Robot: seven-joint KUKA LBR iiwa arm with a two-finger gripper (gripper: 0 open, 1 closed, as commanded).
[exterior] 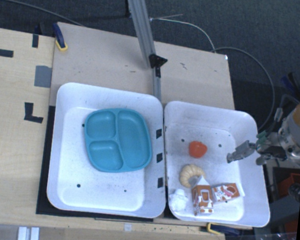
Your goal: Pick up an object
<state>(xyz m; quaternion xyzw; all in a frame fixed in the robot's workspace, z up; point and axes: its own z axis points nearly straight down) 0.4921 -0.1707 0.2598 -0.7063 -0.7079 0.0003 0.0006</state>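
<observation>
1. The gripper point(242, 152) hangs over the right bin point(247, 123) near its right edge; I cannot tell its state.
2. The tomato point(197, 148) sits mid-bin, well apart from the packet point(214, 197) near the front edge.
3. The tomato looks light, smooth, likely to roll; grasp across its middle.

Tool point(242, 151) hovers over right bin point(256, 135), near tomato point(197, 148).

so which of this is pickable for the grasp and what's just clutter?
Job:
red object
croissant-like pastry
orange-and-white packet
white lump
gripper

Lying about:
blue divided plate
metal pole
cables
</observation>
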